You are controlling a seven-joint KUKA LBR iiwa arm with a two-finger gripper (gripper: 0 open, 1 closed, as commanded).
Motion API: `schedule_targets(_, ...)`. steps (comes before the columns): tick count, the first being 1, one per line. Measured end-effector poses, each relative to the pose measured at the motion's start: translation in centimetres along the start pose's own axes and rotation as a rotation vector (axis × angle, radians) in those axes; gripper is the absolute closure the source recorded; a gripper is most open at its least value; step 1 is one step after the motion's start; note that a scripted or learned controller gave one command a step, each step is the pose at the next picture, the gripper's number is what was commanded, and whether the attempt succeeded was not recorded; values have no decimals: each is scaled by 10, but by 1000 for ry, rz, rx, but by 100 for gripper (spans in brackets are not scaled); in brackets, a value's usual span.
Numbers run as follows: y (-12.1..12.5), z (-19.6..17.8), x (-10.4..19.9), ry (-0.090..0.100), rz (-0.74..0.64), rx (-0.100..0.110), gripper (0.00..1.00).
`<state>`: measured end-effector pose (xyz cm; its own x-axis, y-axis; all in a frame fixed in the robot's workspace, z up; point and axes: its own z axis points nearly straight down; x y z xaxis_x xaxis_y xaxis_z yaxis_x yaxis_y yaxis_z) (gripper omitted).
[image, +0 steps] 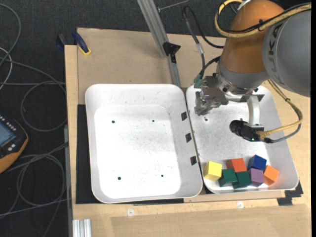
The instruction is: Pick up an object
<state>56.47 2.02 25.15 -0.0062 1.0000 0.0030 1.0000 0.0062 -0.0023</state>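
The claw (203, 104), whose opening I cannot tell, hangs far from the blocks (240, 172); packed tightly, they may resist a clean grab.

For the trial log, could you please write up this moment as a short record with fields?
arm: reaches in from the right, over the right bin
gripper: above that bin's far left part, away from the blocks
left bin: white, speckled floor
blocks: clustered along the right bin's near edge
block colours: yellow block, red block, blue block, orange block, purple block, two green blocks
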Motion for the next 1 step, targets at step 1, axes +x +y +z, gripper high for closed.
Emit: schedule_targets(1, -6, 11, 61, 0, -1, 2, 100)
